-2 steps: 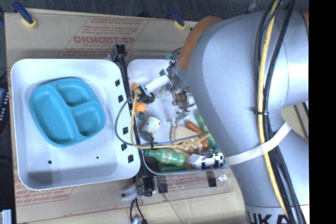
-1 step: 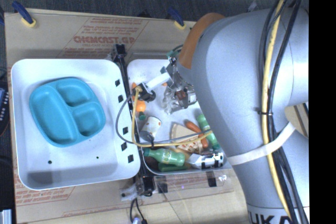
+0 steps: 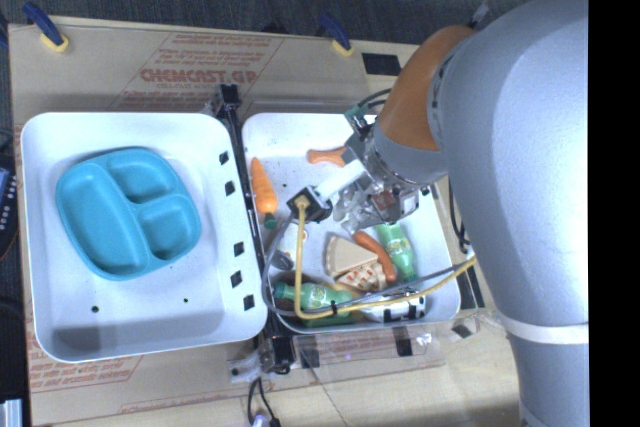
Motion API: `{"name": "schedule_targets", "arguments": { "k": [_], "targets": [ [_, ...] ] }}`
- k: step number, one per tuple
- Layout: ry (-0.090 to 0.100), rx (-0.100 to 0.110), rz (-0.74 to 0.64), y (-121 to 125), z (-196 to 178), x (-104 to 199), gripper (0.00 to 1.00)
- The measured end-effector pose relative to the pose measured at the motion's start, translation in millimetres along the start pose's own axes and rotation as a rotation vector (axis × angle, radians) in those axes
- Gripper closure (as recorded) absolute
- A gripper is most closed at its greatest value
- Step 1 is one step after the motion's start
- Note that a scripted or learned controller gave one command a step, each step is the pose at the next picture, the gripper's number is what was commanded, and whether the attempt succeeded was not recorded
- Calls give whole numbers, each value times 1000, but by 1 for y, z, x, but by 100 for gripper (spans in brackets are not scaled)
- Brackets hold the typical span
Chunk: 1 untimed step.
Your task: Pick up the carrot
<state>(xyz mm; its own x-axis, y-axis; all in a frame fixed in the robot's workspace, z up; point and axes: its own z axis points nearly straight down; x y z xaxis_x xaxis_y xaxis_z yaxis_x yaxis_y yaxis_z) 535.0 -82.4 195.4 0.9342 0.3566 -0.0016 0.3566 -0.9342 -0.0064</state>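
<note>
While end effector (image 3: 372, 200) state can't be told, carrot (image 3: 263, 188) is seen frame-left of it, long axis approx. vertical.

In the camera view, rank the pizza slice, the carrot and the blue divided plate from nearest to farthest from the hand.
1. Pizza slice, just below the hand, in the right bin.
2. Carrot, along the right bin's left wall, left of the hand.
3. Blue divided plate, in the left bin, farthest away.
</note>
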Motion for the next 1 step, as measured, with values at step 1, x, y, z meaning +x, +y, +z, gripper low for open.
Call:
{"name": "schedule_targets", "arguments": {
  "k": [1],
  "targets": [
    [-6, 1, 79, -114, -3, 43, 100]
  ]
}}
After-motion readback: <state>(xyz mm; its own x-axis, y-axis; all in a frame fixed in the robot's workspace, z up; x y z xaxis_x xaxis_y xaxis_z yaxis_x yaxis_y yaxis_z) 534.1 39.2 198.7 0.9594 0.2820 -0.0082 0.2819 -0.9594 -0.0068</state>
